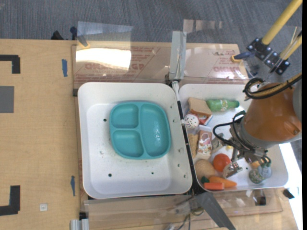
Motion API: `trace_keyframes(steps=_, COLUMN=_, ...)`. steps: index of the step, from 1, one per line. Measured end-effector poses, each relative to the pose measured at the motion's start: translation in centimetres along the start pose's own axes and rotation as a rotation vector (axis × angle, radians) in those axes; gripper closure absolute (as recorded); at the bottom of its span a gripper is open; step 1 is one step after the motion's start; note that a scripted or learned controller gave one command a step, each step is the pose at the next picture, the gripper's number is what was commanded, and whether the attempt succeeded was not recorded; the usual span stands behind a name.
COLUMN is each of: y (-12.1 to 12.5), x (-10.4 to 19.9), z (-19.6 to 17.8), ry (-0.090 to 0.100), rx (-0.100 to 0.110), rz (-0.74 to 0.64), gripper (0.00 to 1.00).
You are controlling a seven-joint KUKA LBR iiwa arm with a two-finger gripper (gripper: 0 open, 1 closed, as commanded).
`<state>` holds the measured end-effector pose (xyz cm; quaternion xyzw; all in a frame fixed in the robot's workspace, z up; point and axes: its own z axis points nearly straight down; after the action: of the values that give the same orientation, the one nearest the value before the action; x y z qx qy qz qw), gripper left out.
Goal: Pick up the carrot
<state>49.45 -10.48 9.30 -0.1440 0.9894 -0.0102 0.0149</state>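
While the hand [236, 166], its grip impossible to tell, hovers beside it, the small tapered orange carrot [221, 182] with a green end lies flat.

A teal divided plate [140, 130] sits in the left white bin [91, 176]. The right bin [280, 176] holds a green bottle [221, 104], a red tomato [221, 162], a potato [204, 167], a small white ball [192, 121] and food packets [204, 144].
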Motion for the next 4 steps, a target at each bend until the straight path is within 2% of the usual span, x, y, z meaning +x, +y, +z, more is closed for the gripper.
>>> trace_keyframes(steps=1, y=0.2, x=0.0, z=-0.5, ry=0.002, rx=-0.014, rz=-0.389, gripper=0.00)
trace_keyframes(steps=2, y=1.1, x=-0.9, z=-9.4, ry=0.006, rx=-0.027, rz=-0.759, gripper=0.00)
trace_keyframes(steps=3, y=0.3, x=1.3, z=-4.6, ry=0.007, rx=-0.041, rz=-1.224, gripper=0.00)
trace_keyframes(steps=4, y=-0.1, x=0.5, z=-1.4, ry=0.002, rx=-0.002, rz=-1.136, gripper=0.00)
